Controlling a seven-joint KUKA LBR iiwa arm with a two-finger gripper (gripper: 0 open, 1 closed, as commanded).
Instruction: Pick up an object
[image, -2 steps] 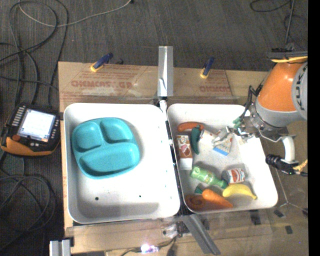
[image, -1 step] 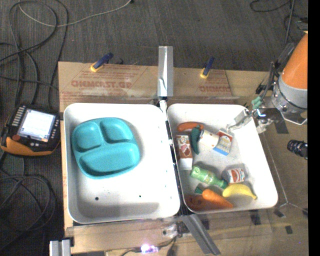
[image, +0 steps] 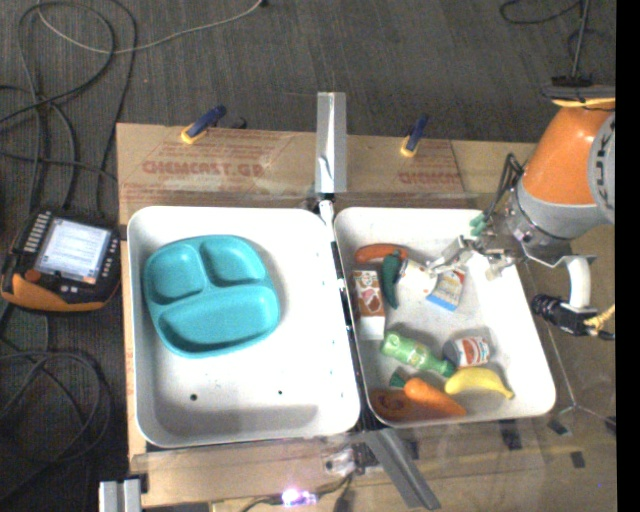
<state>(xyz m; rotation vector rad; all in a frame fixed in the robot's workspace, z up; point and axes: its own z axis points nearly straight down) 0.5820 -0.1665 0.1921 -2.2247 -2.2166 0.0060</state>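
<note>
At the near edge of the right-hand shallow white bin (image: 540, 352), a curved yellow plastic banana (image: 481, 382) lies beside an orange toy carrot (image: 432, 395), with a small red-and-white can (image: 469, 351) and a green plastic bottle (image: 410, 353) just behind them. Farther back, the grey two-finger gripper (image: 468, 255) hangs low over a small white-and-blue carton (image: 446, 289), its fingers spread apart and holding nothing. The carton, the likeliest target, sits mid-bin (apart from its neighbours), its long axis running from near-left to far-right, tilted slightly against the bin wall. The risk, judged from here: the fingers appear offset toward the carton's far corner, so a closing pinch could clip an edge and skid it aside. In the left bin (image: 230, 410) rests a turquoise sectioned plastic tray (image: 213, 292).
</note>
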